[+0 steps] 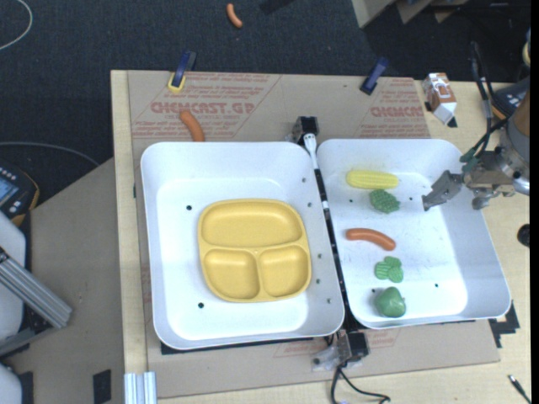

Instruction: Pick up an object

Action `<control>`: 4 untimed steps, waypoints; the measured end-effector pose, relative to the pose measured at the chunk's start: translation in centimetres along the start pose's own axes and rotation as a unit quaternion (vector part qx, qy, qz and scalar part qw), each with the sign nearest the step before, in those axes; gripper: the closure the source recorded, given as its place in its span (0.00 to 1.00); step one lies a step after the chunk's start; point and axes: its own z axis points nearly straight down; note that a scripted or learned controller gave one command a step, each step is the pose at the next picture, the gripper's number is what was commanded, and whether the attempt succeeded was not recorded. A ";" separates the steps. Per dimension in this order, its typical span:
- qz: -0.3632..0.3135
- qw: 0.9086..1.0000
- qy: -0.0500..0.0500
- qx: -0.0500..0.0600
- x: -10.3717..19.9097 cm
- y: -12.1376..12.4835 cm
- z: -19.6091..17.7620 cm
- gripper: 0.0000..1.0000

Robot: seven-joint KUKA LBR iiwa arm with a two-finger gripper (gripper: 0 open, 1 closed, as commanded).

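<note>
Bins first: left bin [160,225] carries a yellow divided plate [253,249]; right bin [472,259] holds corn [371,179], a sausage [370,238] and three green vegetables [390,302]. My gripper [440,194] hovers near its right side, grip state unreadable.

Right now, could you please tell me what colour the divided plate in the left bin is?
Yellow; the divided plate shows clearly in the camera view.

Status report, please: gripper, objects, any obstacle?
Gripper over right bin, holding nothing. Corn, sausage, three green pieces lie left of it. Path clear.
</note>
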 end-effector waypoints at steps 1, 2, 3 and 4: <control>-0.001 1.000 -0.001 -0.006 0.0 0.2 -0.6 0.00; -0.001 1.000 0.000 -0.003 0.1 0.5 3.7 0.00; -0.001 1.000 0.000 -0.002 -0.6 -0.2 8.6 0.00; 0.000 1.000 -0.002 -0.008 -0.6 0.5 14.5 0.00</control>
